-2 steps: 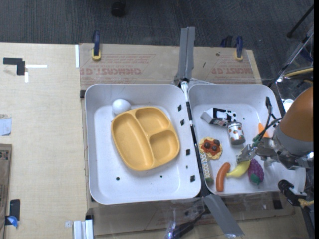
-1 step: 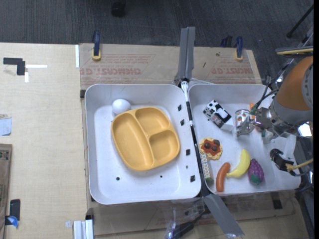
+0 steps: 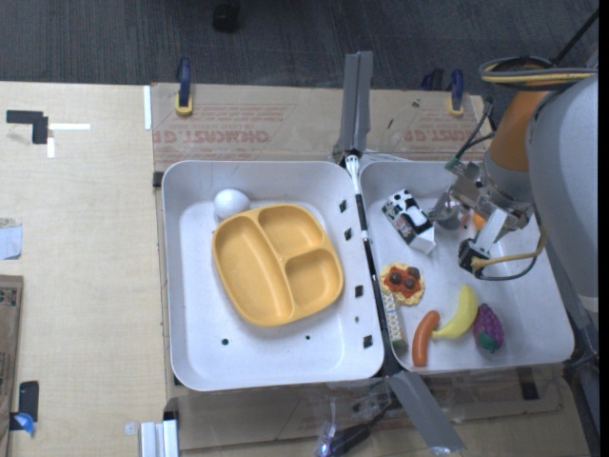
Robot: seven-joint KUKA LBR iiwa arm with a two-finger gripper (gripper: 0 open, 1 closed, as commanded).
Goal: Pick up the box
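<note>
The box (image 3: 408, 218) is a small black-and-white carton lying tilted at the upper left of the right bin (image 3: 552, 350). My gripper (image 3: 447, 213) hangs low just to the right of the box, close to its side. The box rests on the bin floor and I see nothing lifted. The grey arm with its orange band (image 3: 519, 127) comes in from the upper right and hides the bin's far right corner.
In the right bin lie a round pizza-like toy (image 3: 403, 284), an orange sausage (image 3: 422, 336), a banana (image 3: 459, 314) and purple grapes (image 3: 487, 327). The left bin (image 3: 190, 331) holds a yellow divided plate (image 3: 278, 263) and a white ball (image 3: 230, 201).
</note>
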